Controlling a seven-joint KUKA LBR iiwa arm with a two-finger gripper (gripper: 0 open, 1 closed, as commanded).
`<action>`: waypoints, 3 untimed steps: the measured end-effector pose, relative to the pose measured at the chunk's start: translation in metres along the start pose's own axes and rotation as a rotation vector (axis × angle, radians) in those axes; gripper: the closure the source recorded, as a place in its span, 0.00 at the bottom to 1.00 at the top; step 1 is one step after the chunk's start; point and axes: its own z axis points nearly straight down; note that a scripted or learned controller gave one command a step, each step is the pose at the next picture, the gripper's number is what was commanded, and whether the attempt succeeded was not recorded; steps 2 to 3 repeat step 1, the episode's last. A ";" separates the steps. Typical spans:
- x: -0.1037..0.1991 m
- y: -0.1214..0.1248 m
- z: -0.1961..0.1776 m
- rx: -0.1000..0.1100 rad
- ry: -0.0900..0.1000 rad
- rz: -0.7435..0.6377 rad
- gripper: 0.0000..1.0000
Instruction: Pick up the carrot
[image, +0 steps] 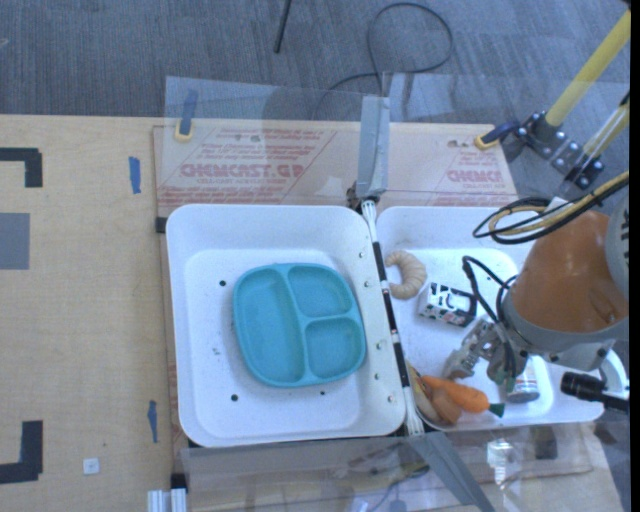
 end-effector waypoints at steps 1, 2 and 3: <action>0.012 0.014 -0.095 0.009 0.013 0.586 1.00; 0.012 0.014 -0.095 0.009 0.013 0.586 1.00; 0.012 0.014 -0.095 0.009 0.013 0.586 1.00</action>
